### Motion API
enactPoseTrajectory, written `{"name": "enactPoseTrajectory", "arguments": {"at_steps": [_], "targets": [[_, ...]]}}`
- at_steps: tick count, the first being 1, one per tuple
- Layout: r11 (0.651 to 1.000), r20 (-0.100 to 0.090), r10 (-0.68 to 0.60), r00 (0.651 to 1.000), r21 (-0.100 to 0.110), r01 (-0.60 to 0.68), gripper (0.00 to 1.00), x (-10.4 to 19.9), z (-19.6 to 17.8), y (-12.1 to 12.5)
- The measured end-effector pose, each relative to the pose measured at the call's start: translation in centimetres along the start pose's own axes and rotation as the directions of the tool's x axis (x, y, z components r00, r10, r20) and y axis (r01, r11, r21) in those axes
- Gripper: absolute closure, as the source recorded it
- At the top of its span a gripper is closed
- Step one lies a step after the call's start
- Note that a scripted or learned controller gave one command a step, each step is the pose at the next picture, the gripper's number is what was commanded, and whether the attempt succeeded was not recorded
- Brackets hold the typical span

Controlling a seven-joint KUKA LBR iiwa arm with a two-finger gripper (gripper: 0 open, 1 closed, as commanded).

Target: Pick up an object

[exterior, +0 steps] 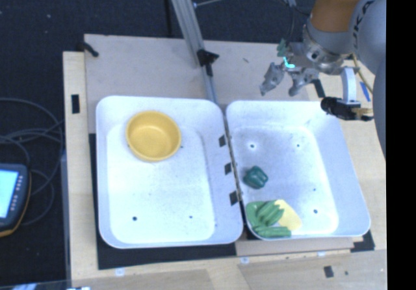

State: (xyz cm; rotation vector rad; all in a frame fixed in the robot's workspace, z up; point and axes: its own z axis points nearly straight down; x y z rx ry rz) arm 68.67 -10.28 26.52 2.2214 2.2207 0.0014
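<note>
Bench w/ two shallow white bins (325, 127): grey two-finger gripper (285, 82) above right bin's far edge, fingers spread wide, holding nothing.

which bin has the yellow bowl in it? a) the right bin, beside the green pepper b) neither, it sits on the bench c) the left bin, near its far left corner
c: the round yellow plastic bowl sits inside the shallow white left bin, toward its far left corner.
</note>
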Motion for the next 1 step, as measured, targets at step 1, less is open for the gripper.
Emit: {"name": "enactPoseTrajectory", "arguments": {"at_steps": [1], "targets": [[1.000, 0.000, 0.000, 1.000, 0.000, 0.000, 0.00, 0.00, 0.01, 0.00]]}}
